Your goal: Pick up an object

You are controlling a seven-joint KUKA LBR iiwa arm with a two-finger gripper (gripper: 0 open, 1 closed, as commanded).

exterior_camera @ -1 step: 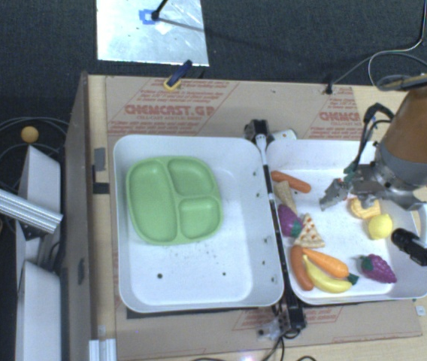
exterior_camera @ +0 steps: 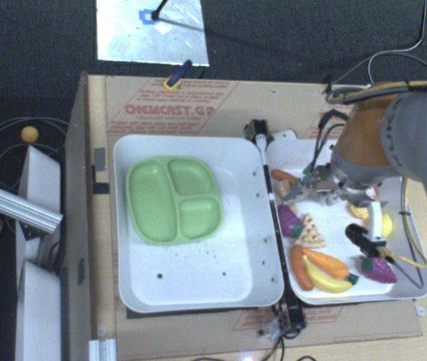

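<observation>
The gripper point(exterior_camera: 309, 189) hung low near the right bin's point(exterior_camera: 401, 295) top left corner, its grip hidden, and should drop straight onto one toy.

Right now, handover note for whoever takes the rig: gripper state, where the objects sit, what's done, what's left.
Gripper: down in the upper part of the right bin, near its left wall; whether it is open or shut can't be read at this angle, and nothing shows in its grasp.
Objects: all toy food is in the right bin: pizza slice, carrot, banana, purple grapes, plus a few small pieces by the gripper.
Left bin: holds a green divided plate.
Done: arm lowered over the pile.
Left: secure one object and lift it; no pick confirmed.
</observation>
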